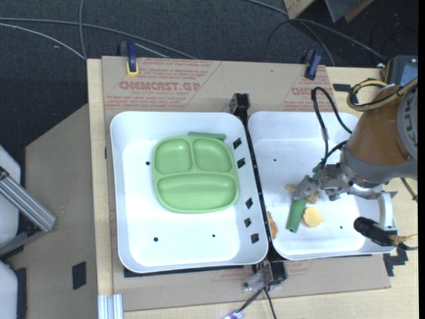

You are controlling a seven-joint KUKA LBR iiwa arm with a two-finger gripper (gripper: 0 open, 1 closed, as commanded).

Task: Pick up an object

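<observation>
Camera view looks down on a bench topped with brown board, where red print reading "CHEMCAST GP" runs along the far edge, with a fainter repeat of red lettering toward the far right that is too broken up to read. A blue clamp grips the far left corner of the board and a second blue clamp sits further right on the same edge.

Two shallow white bins lie side by side. The left bin holds a green divided plate with three compartments, lying flat in the bin's far half. Small black marks dot this bin's floor and its right wall.

The right bin holds a green stick-shaped object, standing roughly end-on toward the near edge, and a small yellow piece just beside it on the right. A small orange-brown scrap lies on the rim between the bins.

The arm, with its orange band, reaches over the right bin's right side. Its end effector is low over the bin floor, right at the upper end of the green stick; whether its fingers are spread or closed cannot be made out. Black cable loops across the bin's far half toward the wrist.
</observation>
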